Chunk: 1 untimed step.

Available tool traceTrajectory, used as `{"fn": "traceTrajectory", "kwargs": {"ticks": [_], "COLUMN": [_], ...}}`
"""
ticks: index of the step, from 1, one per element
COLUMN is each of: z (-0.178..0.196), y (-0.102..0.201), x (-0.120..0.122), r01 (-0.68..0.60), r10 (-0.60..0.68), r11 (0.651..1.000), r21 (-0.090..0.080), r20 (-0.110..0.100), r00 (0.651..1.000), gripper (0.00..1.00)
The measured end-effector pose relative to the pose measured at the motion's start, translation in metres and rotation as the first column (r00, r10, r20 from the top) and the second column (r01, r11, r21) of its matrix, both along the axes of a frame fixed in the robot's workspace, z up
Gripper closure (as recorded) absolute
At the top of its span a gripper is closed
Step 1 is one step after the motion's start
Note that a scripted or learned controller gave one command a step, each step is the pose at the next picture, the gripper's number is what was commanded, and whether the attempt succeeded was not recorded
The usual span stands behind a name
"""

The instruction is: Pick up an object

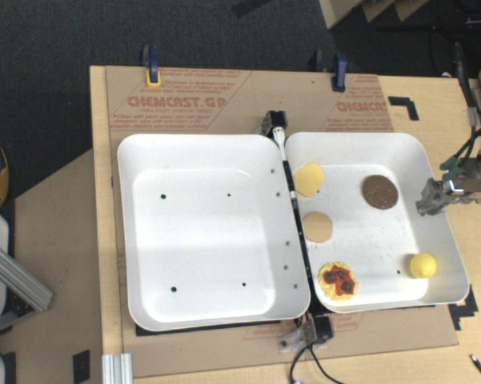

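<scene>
Camera view: gripper sits at right bin's right rim; finger state cannot be told. Brown disc lies nearest, well apart from yellow ball. Best approach: centre above disc, descend straight, close squarely across it.

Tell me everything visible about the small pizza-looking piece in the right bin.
The toy pizza is a small round disc with a pale yellow rim and a red topping dotted with dark spots; it looks like plastic. It lies flat in the right bin, in the near left corner, against the wall beside the left bin. Nothing else touches it; the tan disc lies apart, further back.
</scene>
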State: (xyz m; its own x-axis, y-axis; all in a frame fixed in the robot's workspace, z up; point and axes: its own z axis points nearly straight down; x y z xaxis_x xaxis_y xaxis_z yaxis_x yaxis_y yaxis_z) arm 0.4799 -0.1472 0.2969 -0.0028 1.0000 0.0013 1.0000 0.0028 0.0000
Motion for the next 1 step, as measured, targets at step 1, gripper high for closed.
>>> {"fn": "traceTrajectory", "kwargs": {"ticks": [1], "z": [-0.0509], "y": [0.0863], "x": [-0.0008], "r01": [-0.005], "r10": [0.005], "r11": [1.000], "r21": [0.003], "r20": [-0.006], "r00": [1.000], "gripper": [1.00]}}
